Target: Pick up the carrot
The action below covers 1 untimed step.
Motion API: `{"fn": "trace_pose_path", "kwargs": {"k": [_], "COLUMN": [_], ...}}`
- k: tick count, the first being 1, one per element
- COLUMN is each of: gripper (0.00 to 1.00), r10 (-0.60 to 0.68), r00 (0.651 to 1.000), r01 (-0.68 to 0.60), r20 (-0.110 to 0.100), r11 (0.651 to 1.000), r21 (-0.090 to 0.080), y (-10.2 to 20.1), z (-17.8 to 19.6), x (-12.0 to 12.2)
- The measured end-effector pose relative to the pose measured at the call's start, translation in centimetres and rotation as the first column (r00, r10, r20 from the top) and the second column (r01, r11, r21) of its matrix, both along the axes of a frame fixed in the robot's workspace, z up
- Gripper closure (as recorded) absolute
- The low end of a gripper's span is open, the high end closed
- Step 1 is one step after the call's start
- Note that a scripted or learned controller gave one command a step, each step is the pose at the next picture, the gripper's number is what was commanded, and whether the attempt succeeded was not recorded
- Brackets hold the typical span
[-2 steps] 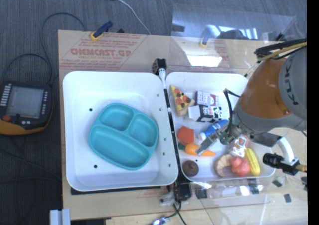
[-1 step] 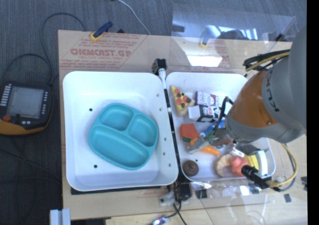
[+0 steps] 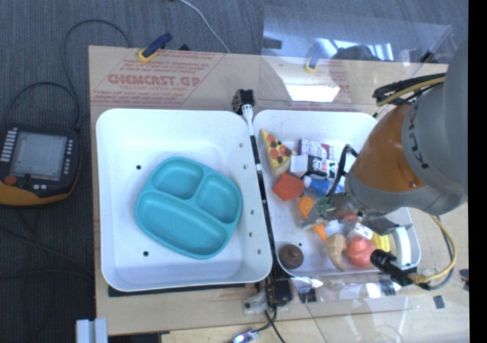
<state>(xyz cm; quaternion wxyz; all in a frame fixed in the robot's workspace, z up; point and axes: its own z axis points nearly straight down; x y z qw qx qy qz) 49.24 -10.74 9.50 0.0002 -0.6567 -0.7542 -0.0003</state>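
The carrot (image 3: 307,205) looks like a small orange piece in the middle of the right bin (image 3: 319,118), just right of a red block (image 3: 288,186); the arm partly hides it. My gripper (image 3: 329,211) hangs low over the bin's middle, right beside the carrot and amid the toy food. The grey arm with its orange band (image 3: 384,159) covers the right half of the bin.
The right bin also holds a pizza slice (image 3: 274,153), a white and purple box (image 3: 316,154), a chocolate donut (image 3: 290,256), a red apple (image 3: 358,251) and a yellow item (image 3: 385,242). A teal divided plate (image 3: 189,206) lies in the left bin (image 3: 114,182).
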Motion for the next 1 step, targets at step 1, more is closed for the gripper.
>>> {"fn": "trace_pose_path", "kwargs": {"k": [1], "gripper": [1.0], "r10": [-0.21], "r00": [0.978], "r01": [0.21], "r20": [-0.007], "r11": [0.978], "r21": [-0.004], "y": [5.97], "z": [8.58], "x": [-0.87]}}
